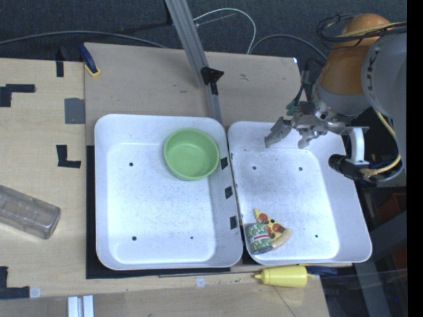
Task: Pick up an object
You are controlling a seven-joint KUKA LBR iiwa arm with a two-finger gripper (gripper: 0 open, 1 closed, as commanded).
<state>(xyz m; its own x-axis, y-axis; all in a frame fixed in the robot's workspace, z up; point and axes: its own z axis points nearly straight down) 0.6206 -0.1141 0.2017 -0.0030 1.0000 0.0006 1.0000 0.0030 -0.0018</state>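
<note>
At the near edge of the bench lies one yellow plastic squeeze bottle on its side, just outside the near wall of the right white bin. Inside this bin, close to its near-left corner, lies one flat toy pizza slice with coloured toppings, partly on a small printed card; no other loose object lies on this bin's floor. One clear plastic cylinder lies near the left edge of the bench.

In the left white bin, toward its far-right corner, stands one light green round plastic bowl, upright with its opening up.

Farther back, the grey two-finger gripper hangs over the far edge of the right bin, well apart from the pizza slice. Its jaws stand spread, with nothing between them.

I judge that the approach is not yet finished. To do it well, the arm should travel toward the near-left corner of the right bin, bring the jaws above the slice and come down straight. Because the slice is flat and near the bin wall, the jaws should close across its narrow side; otherwise they may slide over it.
</note>
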